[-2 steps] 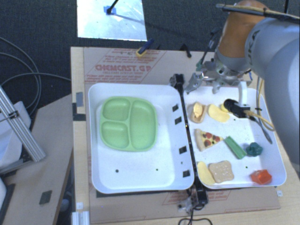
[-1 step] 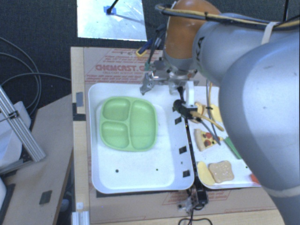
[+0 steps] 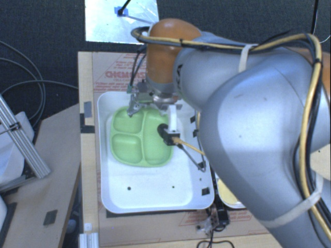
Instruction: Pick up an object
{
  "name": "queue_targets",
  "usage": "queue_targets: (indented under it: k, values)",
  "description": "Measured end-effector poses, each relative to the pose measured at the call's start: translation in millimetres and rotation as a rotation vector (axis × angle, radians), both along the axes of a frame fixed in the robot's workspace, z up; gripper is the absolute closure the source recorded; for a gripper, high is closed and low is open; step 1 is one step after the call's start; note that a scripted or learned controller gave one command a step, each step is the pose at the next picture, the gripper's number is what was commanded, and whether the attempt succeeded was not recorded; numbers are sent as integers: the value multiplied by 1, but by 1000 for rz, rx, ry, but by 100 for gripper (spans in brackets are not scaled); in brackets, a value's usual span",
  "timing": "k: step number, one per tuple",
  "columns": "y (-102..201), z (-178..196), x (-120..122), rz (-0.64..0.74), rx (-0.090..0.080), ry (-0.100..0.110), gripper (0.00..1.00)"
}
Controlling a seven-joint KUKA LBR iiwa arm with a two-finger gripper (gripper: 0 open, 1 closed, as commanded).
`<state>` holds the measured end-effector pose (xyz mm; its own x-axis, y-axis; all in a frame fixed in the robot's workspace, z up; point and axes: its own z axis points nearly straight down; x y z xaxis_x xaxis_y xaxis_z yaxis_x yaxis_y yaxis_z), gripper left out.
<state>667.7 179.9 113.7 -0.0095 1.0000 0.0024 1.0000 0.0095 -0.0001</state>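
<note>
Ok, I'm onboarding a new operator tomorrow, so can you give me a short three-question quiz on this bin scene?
1. True or false: the pale green plastic divided tray lies in the shallow white bin on the left.
2. Multiple choice: the end effector is (A) over the tray's far edge, (B) over the cardboard sheet beyond the bin, (C) over the wooden bench surface at the left.
3. Fill in: the band above the grey arm's wrist is coloured ____.

Key: 1 true; 2 A; 3 orange.
</note>
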Motion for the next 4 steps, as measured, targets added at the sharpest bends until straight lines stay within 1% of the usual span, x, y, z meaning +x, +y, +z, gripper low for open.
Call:
queue_targets:
  k: [1, 2, 3, 4]
  values:
    - [-120, 75, 2, -16, -4, -5, 0]
    - [-11, -7, 1, 3, 1, -8, 0]
    - [-16, 10, 4, -3, 3, -10, 100]
    - [-32, -28, -48, -10, -2, -8, 100]
